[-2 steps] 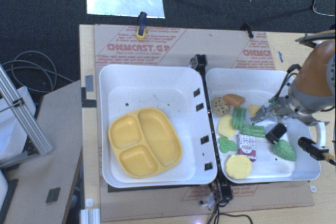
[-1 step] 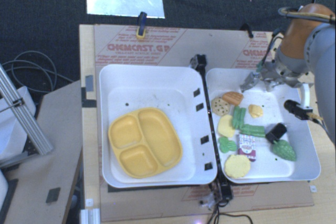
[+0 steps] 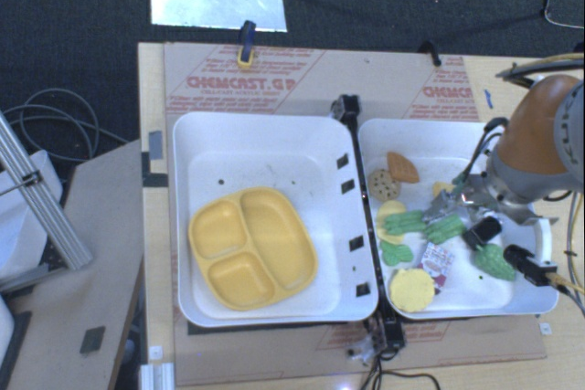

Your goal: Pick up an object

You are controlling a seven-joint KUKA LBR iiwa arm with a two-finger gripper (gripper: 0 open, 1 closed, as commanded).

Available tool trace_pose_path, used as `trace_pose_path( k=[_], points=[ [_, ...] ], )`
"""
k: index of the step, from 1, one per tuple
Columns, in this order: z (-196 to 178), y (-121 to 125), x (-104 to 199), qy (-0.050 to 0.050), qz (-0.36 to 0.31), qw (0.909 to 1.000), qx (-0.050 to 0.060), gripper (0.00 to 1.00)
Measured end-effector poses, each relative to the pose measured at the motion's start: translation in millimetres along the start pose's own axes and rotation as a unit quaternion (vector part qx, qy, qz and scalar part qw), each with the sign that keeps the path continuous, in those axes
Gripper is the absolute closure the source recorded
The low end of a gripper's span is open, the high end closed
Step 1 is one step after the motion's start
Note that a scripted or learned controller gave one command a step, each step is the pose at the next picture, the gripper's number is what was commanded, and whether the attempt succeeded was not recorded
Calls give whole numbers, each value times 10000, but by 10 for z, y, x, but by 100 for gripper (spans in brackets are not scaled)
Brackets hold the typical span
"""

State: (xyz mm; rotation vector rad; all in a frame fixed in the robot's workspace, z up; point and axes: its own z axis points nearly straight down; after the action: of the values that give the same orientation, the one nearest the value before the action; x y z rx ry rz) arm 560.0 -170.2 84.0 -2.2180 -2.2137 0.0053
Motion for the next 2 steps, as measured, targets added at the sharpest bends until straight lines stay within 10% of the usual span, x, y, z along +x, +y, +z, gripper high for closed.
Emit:
trace_pose_path(
  k=[2],
  points=[
    [-30,873,-353,-29,-43,9999,-87,0]
  ],
)
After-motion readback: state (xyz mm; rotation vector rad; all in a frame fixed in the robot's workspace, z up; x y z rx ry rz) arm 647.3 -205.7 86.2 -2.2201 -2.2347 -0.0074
